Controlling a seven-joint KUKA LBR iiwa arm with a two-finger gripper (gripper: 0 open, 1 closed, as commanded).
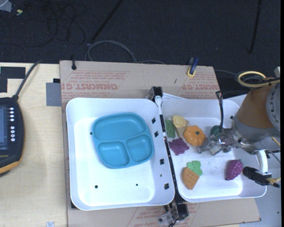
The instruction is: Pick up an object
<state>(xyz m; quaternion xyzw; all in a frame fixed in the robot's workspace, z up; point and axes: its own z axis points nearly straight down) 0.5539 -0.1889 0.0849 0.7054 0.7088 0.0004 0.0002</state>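
The right bin [206,193] holds several toy foods: an orange pumpkin [194,135], a yellow piece [179,122], a green piece [170,127], a purple leafy piece [178,146], an orange carrot with a green top [191,175] and a purple grape bunch [233,169]. My gripper [214,144] reaches in from the right and sits low in the bin just right of the pumpkin, close to it. Nothing shows between its fingers.
The left bin [80,183] holds a blue divided plate [122,140]. A divider with black clips [162,145] runs between the bins. A teach pendant [2,134] lies at the far left. Cables [251,77] hang at the right behind the arm.
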